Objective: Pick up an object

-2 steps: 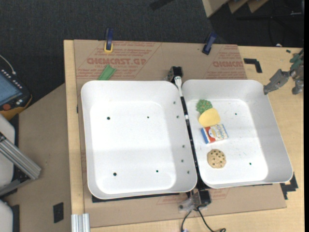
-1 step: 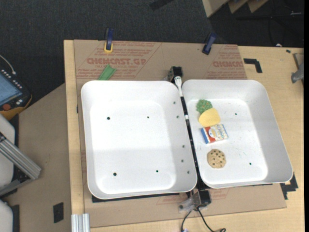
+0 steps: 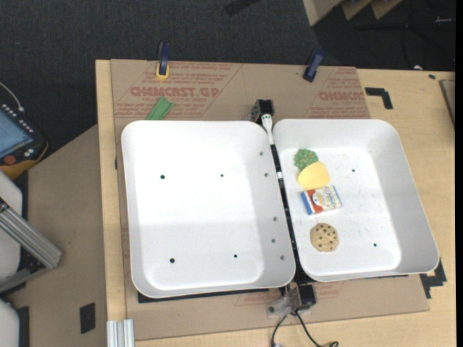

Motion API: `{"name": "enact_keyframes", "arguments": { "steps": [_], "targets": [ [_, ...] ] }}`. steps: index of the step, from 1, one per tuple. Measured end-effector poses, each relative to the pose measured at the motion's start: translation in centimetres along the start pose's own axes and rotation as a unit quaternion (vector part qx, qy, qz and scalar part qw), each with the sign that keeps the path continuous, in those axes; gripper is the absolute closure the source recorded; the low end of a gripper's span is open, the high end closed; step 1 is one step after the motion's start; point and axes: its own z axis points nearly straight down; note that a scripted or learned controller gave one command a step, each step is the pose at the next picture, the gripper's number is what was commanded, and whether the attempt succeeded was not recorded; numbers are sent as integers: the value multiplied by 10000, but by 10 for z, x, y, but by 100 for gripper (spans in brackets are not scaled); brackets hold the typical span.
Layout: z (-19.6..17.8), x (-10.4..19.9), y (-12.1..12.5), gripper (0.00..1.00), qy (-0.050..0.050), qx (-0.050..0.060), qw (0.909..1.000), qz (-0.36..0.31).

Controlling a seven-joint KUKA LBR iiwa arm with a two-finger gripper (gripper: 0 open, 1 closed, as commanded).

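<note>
Cookie [image 3: 325, 237], round and tan with dark chips, lies in right bin [image 3: 383, 194] near blue-red packet [image 3: 321, 199].

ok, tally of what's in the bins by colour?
Green: 1, the green item
Yellow: 1, the yellow item
Red, white and blue: 1, the small packet
Tan with dark spots: 1, the cookie
Total: 4, all in the right bin

Bright, even overhead light washes the left bin [image 3: 195, 201]; a soft shadow crosses its upper half; focus slightly soft.
</note>
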Motion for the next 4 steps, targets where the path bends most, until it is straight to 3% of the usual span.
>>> {"name": "enact_keyframes", "arguments": {
  "steps": [1, 2, 3, 4],
  "targets": [
    [-2, 1, 4, 100, 7, 46, 10000, -19],
    [137, 69, 0, 100, 68, 154, 9998, -45],
    [258, 165, -3, 100, 65, 156, 9998, -63],
    [235, 230, 21, 100, 46, 62, 10000, -60]
  ]
}}
